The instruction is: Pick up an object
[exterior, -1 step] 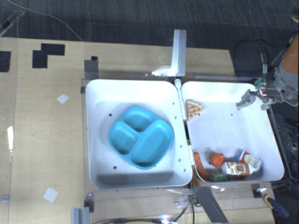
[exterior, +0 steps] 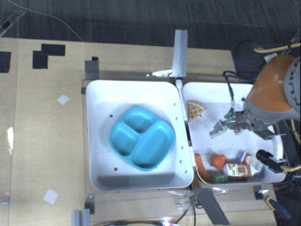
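Observation:
My gripper [exterior: 217,128] hangs over the middle of the right bin [exterior: 211,97], pointing left, open with nothing between its fingers. A toy pizza slice [exterior: 195,110] lies up and to the left of it, near the bin's left wall. Below it, along the bin's front edge, lie an orange sausage [exterior: 201,166], a red tomato-like piece [exterior: 217,161], a green piece [exterior: 218,178], an orange juice carton [exterior: 237,171] and a small white and blue carton [exterior: 250,160].
The left bin [exterior: 96,126] bears a blue divided plate [exterior: 142,138] at its middle. A metal post [exterior: 180,53] stands behind the wall between the bins. My grey and orange arm [exterior: 275,91] covers the right bin's right side.

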### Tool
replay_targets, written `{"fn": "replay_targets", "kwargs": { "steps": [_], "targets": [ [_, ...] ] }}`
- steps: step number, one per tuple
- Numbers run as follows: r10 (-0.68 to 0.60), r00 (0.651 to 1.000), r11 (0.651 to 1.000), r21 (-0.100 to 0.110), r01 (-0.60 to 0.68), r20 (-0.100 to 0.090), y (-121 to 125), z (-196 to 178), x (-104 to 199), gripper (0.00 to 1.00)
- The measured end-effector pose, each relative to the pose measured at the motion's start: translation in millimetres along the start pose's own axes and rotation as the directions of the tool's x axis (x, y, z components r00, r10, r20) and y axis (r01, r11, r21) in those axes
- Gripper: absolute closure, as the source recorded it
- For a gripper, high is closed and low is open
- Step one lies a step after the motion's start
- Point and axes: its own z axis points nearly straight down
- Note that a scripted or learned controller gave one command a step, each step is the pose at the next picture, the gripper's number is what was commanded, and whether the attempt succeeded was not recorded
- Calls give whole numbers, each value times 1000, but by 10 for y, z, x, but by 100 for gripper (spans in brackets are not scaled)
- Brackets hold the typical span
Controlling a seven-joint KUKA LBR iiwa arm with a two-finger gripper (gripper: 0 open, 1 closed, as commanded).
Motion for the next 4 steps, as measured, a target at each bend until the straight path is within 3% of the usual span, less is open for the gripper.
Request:
{"fn": "replay_targets", "kwargs": {
  "steps": [1, 2, 3, 4],
  "targets": [
    [-163, 987, 987, -2, 163, 1, -393, 546, 247, 0],
    [-370, 929, 929, -11, 370, 8, -439, 572, -249, 0],
    [-656, 754, 754, -6, 656, 11, -500, 578, -748, 0],
    [-499, 867, 867, -6, 499, 13, -485, 578, -579, 0]
  ]
}}
